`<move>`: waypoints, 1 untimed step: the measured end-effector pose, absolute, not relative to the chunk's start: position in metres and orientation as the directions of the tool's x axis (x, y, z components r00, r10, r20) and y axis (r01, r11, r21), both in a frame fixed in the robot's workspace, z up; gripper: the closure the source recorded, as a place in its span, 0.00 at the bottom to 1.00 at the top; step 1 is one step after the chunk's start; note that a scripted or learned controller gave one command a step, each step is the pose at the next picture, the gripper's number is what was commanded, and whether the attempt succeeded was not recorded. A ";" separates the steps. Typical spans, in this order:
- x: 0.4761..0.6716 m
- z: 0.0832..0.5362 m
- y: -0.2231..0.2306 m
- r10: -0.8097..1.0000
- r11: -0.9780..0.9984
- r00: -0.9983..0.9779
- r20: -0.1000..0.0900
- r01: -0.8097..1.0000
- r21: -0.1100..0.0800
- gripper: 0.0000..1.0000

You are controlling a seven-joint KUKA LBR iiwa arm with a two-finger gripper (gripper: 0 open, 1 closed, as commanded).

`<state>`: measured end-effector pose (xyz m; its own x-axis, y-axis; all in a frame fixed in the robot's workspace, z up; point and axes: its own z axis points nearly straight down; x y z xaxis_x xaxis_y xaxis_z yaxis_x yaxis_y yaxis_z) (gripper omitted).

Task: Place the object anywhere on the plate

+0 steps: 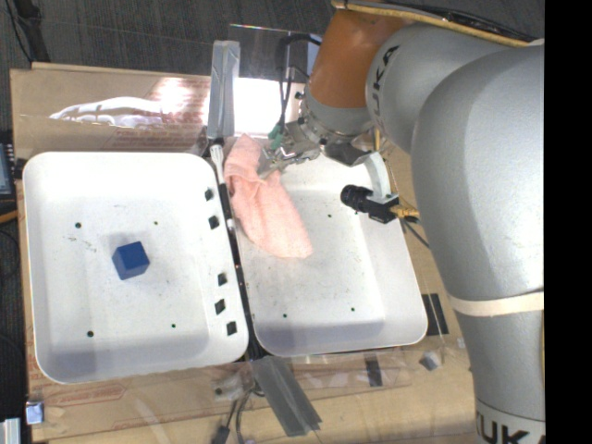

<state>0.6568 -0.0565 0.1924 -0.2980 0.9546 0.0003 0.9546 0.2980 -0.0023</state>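
A pink cloth [268, 206] lies crumpled in the right bin [351, 294], along its left wall, with its upper end reaching the bin's back left corner. My gripper [277, 158] is at that upper end, right over the cloth's top edge and touching or nearly touching it. The wrist hides the tips from the camera. A small blue cube [131, 259] sits on the floor of the left bin [65, 340], a little left of its middle and far from the gripper.
The arm's grey body [472, 183] covers the right side of the view and overhangs the right bin's right edge. A black cable connector [365, 202] sticks out below the wrist. A shared rim with black clips [225, 266] divides the bins.
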 end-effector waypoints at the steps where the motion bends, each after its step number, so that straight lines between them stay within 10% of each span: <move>1: 0.657 0.232 -0.056 0.952 0.306 -0.306 0.000 0.952 -0.002 1.00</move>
<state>0.6571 -0.0558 0.2318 -0.3058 0.9521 0.0005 0.9521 0.3058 -0.0022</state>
